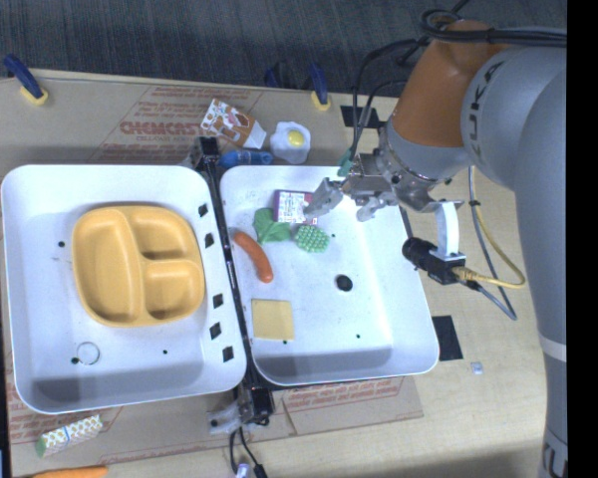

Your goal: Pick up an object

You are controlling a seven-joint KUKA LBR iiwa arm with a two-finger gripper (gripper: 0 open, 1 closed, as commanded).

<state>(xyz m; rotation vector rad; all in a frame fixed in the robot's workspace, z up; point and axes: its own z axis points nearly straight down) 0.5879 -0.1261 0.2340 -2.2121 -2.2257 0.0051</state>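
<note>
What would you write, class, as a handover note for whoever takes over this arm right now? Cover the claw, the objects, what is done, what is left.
Claw: low over the far part of the right bin, beside the pink carton; nothing seen in its grip.
Right bin: pink carton, green leafy piece, green studded ball, sausage, yellow cheese slice.
Left bin: yellow divided tray.
Done: nothing lifted.
Left: grasp one object and raise it.

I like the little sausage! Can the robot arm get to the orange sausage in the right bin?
Probably yes. The orange sausage lies on the open floor of the right white bin, apart from the green pieces, with nothing on top. The end effector hovers just up and right of it.
</note>
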